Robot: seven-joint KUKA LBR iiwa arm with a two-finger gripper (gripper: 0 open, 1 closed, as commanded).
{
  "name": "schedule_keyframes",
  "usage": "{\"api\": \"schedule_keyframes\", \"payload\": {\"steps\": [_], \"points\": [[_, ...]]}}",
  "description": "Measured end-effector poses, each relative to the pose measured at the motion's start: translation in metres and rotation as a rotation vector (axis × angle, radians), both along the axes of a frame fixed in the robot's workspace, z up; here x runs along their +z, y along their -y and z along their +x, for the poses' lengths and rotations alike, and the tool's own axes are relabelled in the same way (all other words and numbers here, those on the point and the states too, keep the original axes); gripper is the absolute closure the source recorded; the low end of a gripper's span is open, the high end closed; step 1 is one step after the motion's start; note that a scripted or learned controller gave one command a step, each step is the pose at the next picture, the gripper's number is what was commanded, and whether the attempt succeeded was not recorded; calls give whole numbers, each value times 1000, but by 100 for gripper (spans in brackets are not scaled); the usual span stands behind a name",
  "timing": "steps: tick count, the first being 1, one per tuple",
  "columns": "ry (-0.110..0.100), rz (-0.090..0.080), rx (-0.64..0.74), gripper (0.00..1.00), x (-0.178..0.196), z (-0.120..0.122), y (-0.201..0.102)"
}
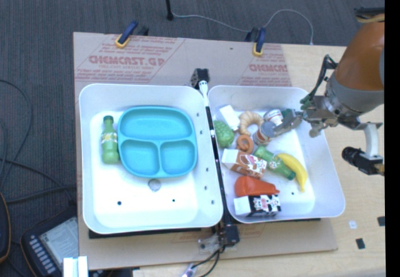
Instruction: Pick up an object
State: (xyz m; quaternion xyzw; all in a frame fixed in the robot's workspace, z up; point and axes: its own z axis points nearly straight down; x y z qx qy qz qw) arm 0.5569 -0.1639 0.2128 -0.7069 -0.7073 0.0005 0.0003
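Nearest the lens, front of the right bin (330,197): a black-and-white cow-print carton (265,205) touching an orange-red wedge-shaped toy (253,186). Both untouched.

Progress: no object lifted yet. Gripper (282,124) sits low over the back of the right bin, reaching in from the right, tips at a small round silver/red can-like item (271,120). Too small and cluttered to tell whether the fingers are spread or closed, or whether anything sits between them. My read: at or near the grasp step; closing, lift and clear all left.

Likely target: that can-like piece, hard and smooth by the look, just beside a tan ring-shaped pastry toy (251,120).

Outward from there:
- small orange ring (244,142), glossy plastic
- white block (229,114) and knobbly green lump (223,132) by the divider
- red-and-white printed box (248,164)
- dark green bottle (275,163) lying flat, touching the curved yellow banana (295,168)

Pile is tightly packed, neighbours could get dragged.

Left bin (94,197): turquoise three-compartment tray (157,141), smooth moulded plastic; green bottle (110,140) lying beside it; small grey disc (154,185) in front.
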Motion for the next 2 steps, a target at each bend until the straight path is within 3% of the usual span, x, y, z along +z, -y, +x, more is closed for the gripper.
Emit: {"api": "schedule_keyframes", "payload": {"steps": [1, 2], "points": [[7, -1, 1, 0, -125, 7, -11], [10, -2, -1, 100, -114, 8, -10]]}}
